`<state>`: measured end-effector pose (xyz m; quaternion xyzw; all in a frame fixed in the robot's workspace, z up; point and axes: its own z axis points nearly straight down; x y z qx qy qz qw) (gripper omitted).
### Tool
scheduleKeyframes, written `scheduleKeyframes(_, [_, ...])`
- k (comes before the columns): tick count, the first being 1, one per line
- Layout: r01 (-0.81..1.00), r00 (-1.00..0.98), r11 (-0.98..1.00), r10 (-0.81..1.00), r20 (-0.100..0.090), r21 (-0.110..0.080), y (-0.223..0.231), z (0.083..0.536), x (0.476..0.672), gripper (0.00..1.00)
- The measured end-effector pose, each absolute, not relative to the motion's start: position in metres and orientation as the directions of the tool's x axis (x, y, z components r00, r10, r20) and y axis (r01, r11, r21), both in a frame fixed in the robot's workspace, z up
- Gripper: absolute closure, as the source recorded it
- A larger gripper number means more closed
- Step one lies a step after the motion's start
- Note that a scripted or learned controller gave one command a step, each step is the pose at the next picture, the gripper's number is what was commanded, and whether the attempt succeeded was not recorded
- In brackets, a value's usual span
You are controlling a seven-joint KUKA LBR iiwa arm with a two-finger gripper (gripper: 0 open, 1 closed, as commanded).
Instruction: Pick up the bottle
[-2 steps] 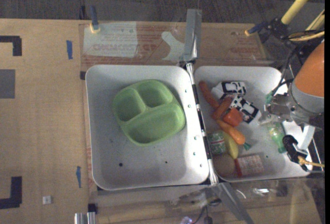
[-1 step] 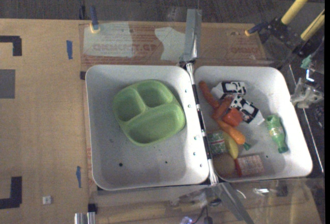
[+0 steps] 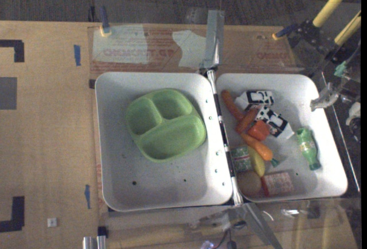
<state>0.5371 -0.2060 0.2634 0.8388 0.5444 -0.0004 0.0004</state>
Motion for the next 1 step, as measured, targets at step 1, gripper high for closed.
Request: scheduleKeyframes(1, [0.904,0.428,-0.428,0.904,0.0,-0.003,-0.2058,0.1245,0.4786,0.0])
